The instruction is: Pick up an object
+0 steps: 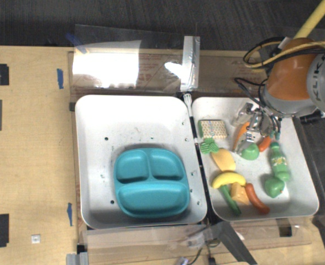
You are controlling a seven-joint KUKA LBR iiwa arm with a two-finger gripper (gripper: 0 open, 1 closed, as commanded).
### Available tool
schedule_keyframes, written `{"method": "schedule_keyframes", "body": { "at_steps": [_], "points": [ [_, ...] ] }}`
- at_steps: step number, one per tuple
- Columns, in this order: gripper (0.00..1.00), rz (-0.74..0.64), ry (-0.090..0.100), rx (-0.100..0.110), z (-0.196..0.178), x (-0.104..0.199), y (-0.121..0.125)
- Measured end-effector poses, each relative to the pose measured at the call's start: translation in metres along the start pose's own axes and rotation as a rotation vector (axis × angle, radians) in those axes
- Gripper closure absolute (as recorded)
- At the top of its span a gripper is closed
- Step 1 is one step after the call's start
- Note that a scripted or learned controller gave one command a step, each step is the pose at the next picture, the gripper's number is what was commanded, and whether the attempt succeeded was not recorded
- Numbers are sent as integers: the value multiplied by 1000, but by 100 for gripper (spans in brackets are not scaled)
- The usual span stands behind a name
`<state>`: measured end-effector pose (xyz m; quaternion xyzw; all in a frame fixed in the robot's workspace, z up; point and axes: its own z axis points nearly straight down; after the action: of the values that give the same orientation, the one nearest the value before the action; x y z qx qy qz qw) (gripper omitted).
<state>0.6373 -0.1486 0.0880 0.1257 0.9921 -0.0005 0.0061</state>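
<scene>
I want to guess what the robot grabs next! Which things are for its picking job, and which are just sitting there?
For the job:
- tool, down in the right bin
- green round toy just under it
- orange carrot toy beside it

Just lying about:
- blue divided tray in the left bin
- yellow banana
- green bottle

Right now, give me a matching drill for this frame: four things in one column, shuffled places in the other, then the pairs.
Things:
1. teal divided tray
2. banana
3. green bottle
4. end effector

Places:
A. near the right wall of the right bin
B. over the upper middle of the right bin, above a small green round item
C. front half of the left bin
D. lower left part of the right bin, beside a red sausage-shaped toy

Pairs: 1-C, 2-D, 3-A, 4-B
</scene>
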Motion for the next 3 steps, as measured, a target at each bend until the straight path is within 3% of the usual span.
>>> {"method": "schedule_keyframes", "body": {
  "at_steps": [1,2,3],
  "points": [
    [100,-2,-13,1,-13,-4,2],
    [0,-2,-11,1,-12,-3,2],
    [0,114,6,-1,-1,38,-37]
  ]
}}
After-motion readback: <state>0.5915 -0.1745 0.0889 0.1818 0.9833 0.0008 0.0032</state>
